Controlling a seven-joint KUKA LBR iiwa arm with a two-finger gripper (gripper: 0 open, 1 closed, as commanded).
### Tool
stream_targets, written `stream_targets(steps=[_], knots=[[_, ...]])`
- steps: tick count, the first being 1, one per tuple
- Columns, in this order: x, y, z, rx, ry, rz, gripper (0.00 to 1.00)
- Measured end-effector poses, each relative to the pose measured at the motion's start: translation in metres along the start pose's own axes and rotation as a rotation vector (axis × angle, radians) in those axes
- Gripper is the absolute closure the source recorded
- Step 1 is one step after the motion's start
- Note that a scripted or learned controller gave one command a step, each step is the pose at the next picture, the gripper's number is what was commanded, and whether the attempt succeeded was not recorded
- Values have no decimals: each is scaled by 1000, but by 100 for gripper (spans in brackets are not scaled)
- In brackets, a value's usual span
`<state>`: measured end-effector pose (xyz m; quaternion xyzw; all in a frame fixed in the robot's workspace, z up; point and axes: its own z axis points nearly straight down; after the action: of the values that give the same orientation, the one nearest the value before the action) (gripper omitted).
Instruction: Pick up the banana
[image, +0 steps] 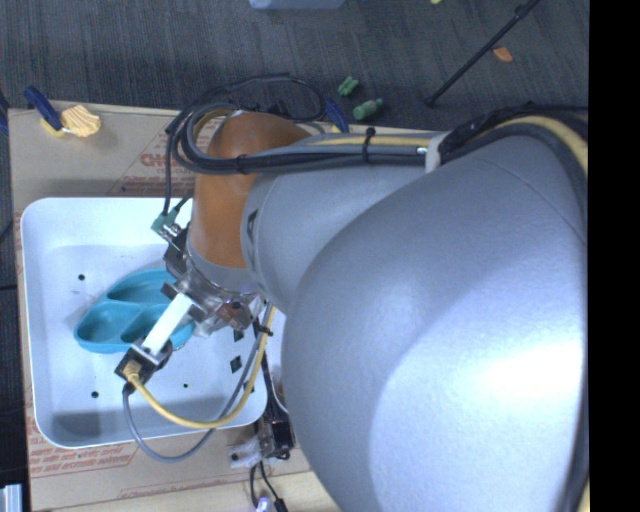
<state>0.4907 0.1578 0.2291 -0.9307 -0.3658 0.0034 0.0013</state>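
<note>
1. Claw (208, 308) is low over the left bin (45, 260), right at the edge of the blue dish (115, 318). Open or closed, can't tell from up here.
2. Big grey arm (430, 330) sweeps in and covers the bench's right side.
3. Banana: can't tell where it lies.
4. Green bits (358, 97) sit on the floor beyond.

Banana: pos'n, pose can't tell (grey arm (430, 330) hides much of bench (120, 172)).
</note>
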Motion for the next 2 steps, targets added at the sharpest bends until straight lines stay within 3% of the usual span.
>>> stream_targets(steps=[1,2], knots=[[-37,17,15,2,-2,57,100],[17,-34,17,1,-1,103,100]])
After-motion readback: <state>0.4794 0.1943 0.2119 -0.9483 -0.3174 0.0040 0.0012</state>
